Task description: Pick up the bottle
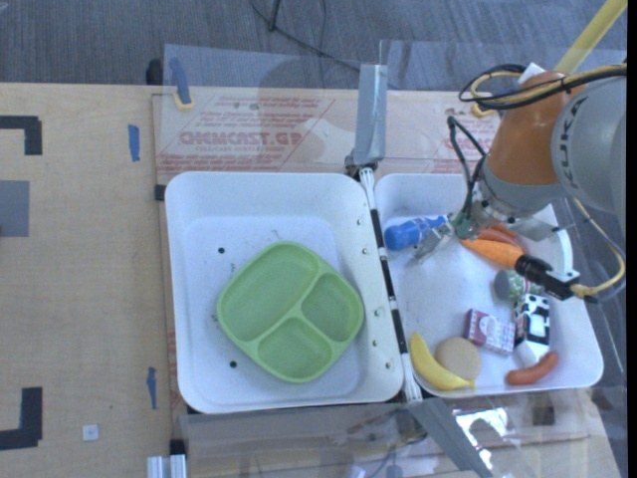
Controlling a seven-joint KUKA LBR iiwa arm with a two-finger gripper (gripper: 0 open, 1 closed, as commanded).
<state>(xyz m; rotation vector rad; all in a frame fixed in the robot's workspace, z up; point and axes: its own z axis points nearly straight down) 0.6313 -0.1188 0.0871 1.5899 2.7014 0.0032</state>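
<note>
A small blue bottle (404, 234) lies on its side near the back left corner of the right bin (438, 302). My gripper (436, 239) reaches down from the orange-banded wrist (526, 145) and sits right at the bottle's right end, touching or nearly touching it. The bottle rests low in the bin, close to the wall between the two bins.
An orange carrot (494, 251) lies just right of the gripper. Further forward are a banana (436, 365), a round tan bun (459, 356), a pink box (491, 331), a black-and-white carton (535, 319) and a red sausage (532, 368). The left bin (199, 217) holds a green divided plate (291, 311).
</note>
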